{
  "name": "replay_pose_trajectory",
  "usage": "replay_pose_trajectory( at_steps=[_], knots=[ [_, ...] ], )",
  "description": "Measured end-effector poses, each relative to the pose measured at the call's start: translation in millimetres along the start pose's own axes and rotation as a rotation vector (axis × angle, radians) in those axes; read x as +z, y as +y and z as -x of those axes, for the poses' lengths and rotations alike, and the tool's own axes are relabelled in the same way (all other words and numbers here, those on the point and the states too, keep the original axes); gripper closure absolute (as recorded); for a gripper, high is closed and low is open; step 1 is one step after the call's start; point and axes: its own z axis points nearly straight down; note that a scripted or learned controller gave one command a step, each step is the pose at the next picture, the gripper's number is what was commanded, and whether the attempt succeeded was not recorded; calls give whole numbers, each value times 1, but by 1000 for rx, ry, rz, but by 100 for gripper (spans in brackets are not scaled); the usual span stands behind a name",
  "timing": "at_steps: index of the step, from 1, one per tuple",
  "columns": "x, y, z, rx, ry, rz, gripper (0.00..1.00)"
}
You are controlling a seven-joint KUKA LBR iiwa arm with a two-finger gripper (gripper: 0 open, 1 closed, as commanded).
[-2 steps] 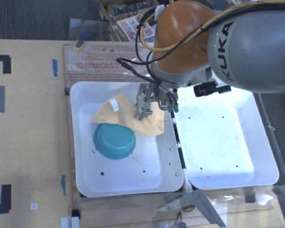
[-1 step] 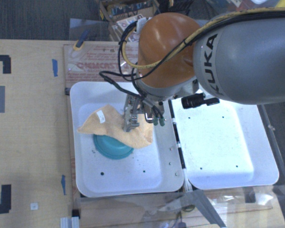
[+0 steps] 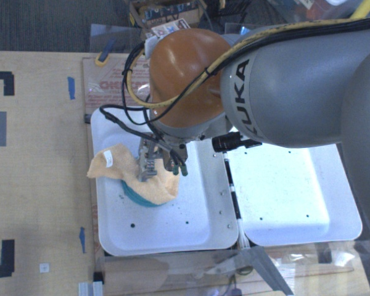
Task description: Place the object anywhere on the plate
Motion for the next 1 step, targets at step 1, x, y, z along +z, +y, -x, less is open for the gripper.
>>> replay_pose_trajectory(
  at_steps=[1],
  knots=[
    [0,0,0,0,-1,0,0]
  ],
)
